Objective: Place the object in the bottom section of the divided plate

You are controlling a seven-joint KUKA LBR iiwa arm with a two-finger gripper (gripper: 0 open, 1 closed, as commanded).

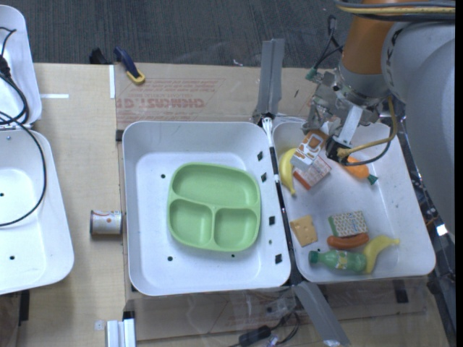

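The small carton (312, 166), white with orange print, lies tilted at the upper left of the right bin (412, 215), touching a banana (286, 170) on its left. The hand (325, 137) sits directly above the carton; whether its fingers are spread or closed on anything cannot be determined. The divided plate (214, 207), green, rests in the middle of the left bin (145, 215). Further down the right bin lie a cracker (304, 230), a sponge (348, 224), a green bottle (337, 260) and a second banana (380, 250).
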